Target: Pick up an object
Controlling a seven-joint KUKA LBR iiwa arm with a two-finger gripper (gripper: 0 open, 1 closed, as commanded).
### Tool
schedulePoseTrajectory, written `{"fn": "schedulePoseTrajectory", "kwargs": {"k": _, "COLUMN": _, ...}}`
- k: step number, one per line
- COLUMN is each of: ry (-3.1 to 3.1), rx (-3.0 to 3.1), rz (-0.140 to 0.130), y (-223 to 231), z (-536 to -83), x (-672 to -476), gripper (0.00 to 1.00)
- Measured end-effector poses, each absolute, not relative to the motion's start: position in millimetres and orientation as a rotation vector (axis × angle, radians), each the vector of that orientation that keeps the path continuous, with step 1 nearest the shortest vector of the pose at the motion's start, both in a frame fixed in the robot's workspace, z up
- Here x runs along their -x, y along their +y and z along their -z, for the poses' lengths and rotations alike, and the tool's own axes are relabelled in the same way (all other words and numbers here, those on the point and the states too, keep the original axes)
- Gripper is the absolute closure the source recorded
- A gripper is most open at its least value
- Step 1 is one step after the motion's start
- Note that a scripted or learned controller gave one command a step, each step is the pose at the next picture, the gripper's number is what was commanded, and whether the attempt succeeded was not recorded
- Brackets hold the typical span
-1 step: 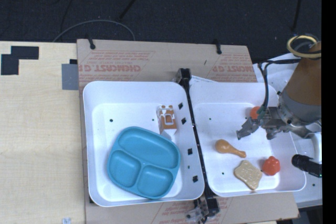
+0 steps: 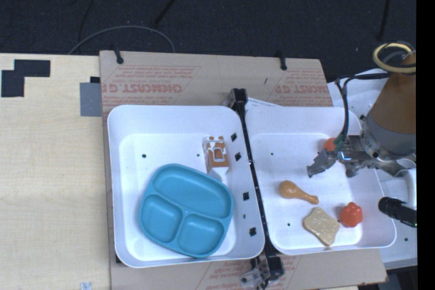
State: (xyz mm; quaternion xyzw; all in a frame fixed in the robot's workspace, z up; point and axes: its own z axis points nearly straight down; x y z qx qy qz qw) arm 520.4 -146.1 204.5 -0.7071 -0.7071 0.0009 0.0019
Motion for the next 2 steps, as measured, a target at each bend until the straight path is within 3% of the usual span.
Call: {"fn": "schedulePoseTrajectory", "kwargs": {"k": 2, "ry": -2.218, "rx": 2.223, "rz": 0.000, "y": -164, "z": -98, "x": -516.0, "gripper": 0.00}}
